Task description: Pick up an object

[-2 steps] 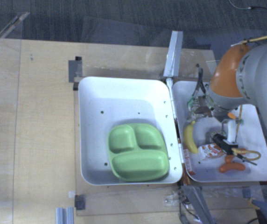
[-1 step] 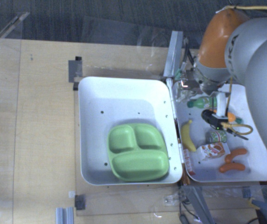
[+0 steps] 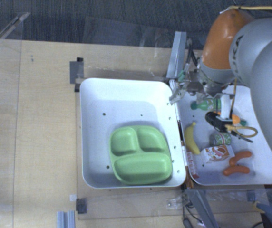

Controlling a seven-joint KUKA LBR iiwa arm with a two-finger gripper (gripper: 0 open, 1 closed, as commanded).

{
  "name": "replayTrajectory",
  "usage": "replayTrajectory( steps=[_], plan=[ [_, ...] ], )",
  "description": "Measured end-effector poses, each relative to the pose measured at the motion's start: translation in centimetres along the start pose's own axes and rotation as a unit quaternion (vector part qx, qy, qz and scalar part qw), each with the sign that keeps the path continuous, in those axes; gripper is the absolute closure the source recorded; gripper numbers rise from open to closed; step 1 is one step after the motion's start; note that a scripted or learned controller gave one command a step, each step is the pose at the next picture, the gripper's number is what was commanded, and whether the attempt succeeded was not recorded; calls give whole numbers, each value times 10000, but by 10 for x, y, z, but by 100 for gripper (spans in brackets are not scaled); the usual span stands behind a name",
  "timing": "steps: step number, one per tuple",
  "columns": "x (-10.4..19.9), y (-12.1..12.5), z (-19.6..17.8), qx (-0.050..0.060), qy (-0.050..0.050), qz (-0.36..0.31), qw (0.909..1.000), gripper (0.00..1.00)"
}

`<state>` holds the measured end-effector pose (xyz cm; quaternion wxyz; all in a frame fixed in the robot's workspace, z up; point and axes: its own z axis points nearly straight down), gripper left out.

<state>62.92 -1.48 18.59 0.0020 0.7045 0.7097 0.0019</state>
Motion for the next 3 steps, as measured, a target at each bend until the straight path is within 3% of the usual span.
replayTrajectory(
  steps=[1,2,3],
  plan=[
    [55,-52,1,12,7,2,10000,0],
    [106,-127,1,12,8,14,10000,0],
    [162,-109,90,-92,33,35,9999,0]
  ],
)
